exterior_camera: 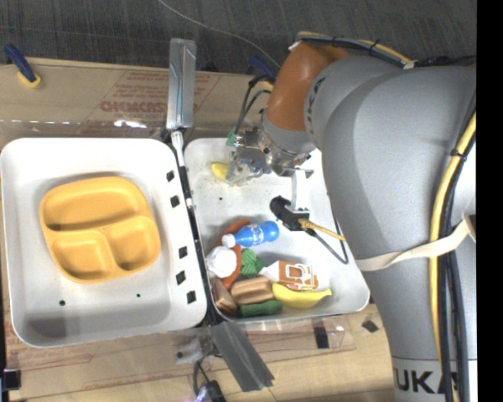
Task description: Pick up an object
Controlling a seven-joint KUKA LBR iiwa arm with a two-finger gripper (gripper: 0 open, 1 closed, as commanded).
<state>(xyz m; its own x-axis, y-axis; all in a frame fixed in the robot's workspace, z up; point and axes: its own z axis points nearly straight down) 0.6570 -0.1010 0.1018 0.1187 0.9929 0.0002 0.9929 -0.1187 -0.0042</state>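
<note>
Small yellow piece (220, 171) lies on the floor of the right bin (339, 262), just left of the end effector (245, 166). It sits so close that I cannot tell whether the two touch, and it is too blurred to say what it is.

Well to the left of the end effector, the left bin (17, 300) holds a yellow tray (101, 224) with three hollows, lying flat. A strip of table (84, 373) shows along the bins' near edge.

The end effector hangs low over the far left corner of the right bin, a tangle of metal and cable beneath the orange band (298, 86). From here I cannot tell how wide it stands.

Nearer to me than the end effector, a blue bottle (256, 234) with a white cap lies on its side at the top of a heap. In the heap are a white disc (221, 262), something green (252, 264), a brown bun-like piece (251, 290), a dark green piece (261, 309), an orange-and-white carton (292, 273) and a banana (303, 296). They overlap, so their edges are hard to separate.

To the right, the grey arm (394, 157) covers the bin's right rim.
</note>
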